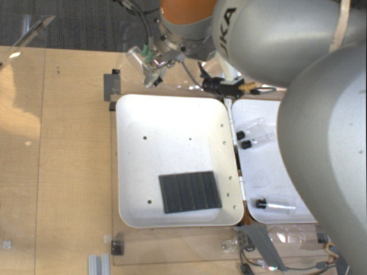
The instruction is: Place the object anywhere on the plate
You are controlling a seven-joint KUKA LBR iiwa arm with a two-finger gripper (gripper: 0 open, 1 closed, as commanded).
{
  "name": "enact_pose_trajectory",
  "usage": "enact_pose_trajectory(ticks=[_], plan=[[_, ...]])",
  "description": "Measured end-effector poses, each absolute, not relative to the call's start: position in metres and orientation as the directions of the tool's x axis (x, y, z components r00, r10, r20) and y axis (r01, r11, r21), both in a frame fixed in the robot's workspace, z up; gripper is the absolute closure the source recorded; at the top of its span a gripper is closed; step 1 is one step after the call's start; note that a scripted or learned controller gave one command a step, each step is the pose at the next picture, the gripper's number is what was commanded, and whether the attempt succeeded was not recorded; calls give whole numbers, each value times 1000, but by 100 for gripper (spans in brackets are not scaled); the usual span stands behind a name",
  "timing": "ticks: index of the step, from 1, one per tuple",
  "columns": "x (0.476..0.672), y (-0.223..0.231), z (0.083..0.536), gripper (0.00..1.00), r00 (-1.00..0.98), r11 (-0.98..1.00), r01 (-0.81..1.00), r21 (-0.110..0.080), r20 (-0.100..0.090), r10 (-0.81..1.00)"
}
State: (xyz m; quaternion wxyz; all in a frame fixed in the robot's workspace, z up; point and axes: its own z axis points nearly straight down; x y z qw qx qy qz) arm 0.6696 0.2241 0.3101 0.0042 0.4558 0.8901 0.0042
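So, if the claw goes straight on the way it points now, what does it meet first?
Probably the bench just outside the left bin at its far rim, not the plate. The claw sits above that edge; depth is unclear.

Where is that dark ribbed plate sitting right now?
The dark plate lies flat in the left bin, near its front edge, toward the front-right corner.

Wooden bench (57, 171), dark grey carpet (69, 10)

wooden bench (57, 153) — two white bins (172, 125)
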Motion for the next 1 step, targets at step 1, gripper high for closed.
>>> enact_pose_trajectory(ticks=[1], plan=[[639, 226, 180, 100, -509, 509, 861, 2, 0, 861]])
